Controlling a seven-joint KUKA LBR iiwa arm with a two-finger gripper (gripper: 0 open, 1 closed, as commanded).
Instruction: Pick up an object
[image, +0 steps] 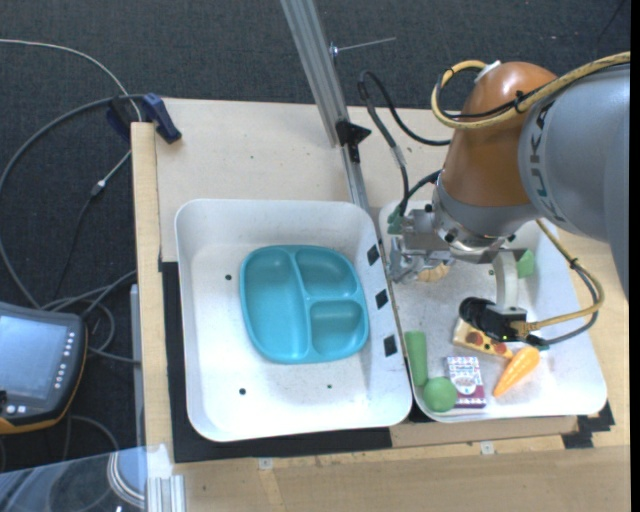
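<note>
My gripper (408, 258) hangs low over the far left part of the right bin (590, 375), close to the wall shared with the left bin. A tan rounded object (433, 271) peeks out just beside and under it. Nearer the front lie a green cylinder (415, 352), a green ball (438, 393), a small pink and white box (466, 380), an orange carrot (517, 370) and a yellow wedge (474, 343). A pale green piece (525, 263) lies by the arm's right side. The arm hides much of the bin's far half.
The left bin (205, 400) holds a teal divided plate (303, 302) in its middle. A metal pole (322, 70) slants across the bench behind the bins. Cables and a handheld screen (35, 360) lie on the floor to the left.
</note>
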